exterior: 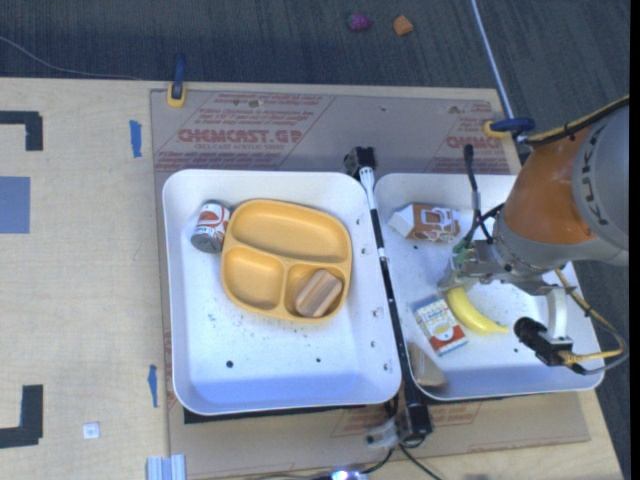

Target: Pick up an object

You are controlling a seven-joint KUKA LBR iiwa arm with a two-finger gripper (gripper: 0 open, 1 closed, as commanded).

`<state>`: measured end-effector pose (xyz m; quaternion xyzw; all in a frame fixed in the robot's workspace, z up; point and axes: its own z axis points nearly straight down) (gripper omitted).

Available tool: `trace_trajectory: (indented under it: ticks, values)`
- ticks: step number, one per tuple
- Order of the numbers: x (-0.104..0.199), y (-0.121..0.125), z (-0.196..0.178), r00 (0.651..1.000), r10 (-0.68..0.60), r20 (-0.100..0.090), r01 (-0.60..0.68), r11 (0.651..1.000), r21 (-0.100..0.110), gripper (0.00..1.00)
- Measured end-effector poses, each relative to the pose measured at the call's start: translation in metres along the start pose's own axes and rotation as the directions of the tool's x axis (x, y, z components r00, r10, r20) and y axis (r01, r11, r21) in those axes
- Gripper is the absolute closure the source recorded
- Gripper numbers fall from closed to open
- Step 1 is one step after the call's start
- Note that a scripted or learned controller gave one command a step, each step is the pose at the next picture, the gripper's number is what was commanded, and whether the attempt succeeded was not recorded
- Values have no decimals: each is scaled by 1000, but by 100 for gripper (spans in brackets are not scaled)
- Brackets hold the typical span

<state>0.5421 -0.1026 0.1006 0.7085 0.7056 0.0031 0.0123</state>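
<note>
In the right bin (590, 373) a yellow banana (475, 313) lies near the middle. A small white and red box (440, 326) rests just to its left, and a brown and white carton (428, 223) lies at the back. My gripper (468, 266) hangs from the grey and orange arm (550, 203), directly over the banana's upper end. The wrist hides how it meets the banana.
The left bin (190, 298) holds a yellow divided plate (285, 233) with a tan bread-like piece (318, 292) in its front right compartment. A crushed can (209, 226) lies beside the plate at the left. Cables and a black part (540, 340) hang by the right bin's front right corner.
</note>
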Motion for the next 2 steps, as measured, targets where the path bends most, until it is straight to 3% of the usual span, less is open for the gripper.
trace_trajectory:
  ticks: [1, 2]
  values:
    - [76, -1, -85, 1000, -5, -14, 5, 1000, 20, 100]
    - [99, -61, -103, 1000, -4, -14, 5, 1000, 23, 100]
